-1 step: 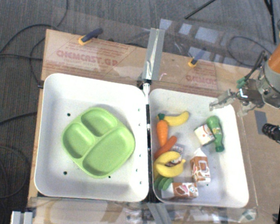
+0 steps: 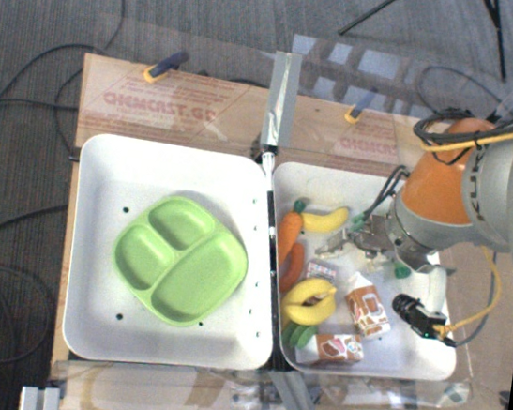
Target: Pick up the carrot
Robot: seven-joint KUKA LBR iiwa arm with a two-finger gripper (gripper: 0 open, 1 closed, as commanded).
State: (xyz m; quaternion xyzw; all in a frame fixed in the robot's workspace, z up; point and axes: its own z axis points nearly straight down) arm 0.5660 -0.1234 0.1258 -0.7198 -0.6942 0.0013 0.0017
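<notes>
One carrot (image 2: 288, 234) lies left of the hand (image 2: 350, 244), apart.

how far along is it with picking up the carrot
Done: the arm has reached into the right bin, with the gripper low near its middle. In hand: nothing shows between its fingers. The carrot lies against the bin's left wall, beside the banana, apart from the gripper. Left: moving over to the carrot, closing on it and lifting.
</notes>
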